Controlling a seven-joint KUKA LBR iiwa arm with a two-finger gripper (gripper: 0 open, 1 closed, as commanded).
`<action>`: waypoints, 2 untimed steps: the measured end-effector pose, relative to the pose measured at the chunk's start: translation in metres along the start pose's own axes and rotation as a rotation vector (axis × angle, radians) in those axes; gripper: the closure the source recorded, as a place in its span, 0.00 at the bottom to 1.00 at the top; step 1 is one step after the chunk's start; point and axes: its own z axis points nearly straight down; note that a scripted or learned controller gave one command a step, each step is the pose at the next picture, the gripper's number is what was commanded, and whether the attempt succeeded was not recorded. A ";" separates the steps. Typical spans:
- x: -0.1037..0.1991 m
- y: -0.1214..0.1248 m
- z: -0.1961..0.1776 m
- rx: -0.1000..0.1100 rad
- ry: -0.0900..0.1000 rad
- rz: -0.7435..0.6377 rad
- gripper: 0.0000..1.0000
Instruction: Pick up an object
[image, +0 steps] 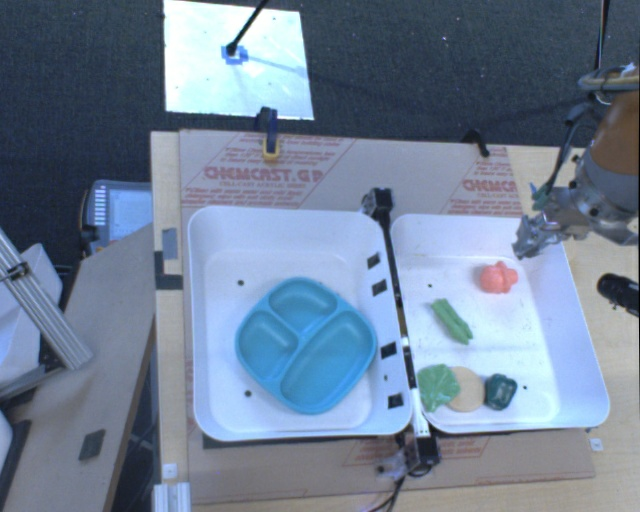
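In right bin (575, 330): green pod (452, 321), long axis upper-left to lower-right.

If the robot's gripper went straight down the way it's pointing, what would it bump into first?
Probably the bare floor of the right bin near its back corner. The gripper points down there, with the pink toy a little to the side. Depth is hard to judge.

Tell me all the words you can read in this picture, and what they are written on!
"CHEMCAST GP" in red letters on the brown paper-covered sheet under the two shallow white bins, behind the left bin.
The same red print, partly readable as "CHEMCAST", slanted at the sheet's back right corner.
Faint red print along the sheet's front edge: too blurred to read.
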 end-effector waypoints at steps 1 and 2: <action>0.054 0.004 0.001 -0.001 0.000 0.000 1.00; 0.101 0.002 -0.001 -0.001 0.000 0.000 1.00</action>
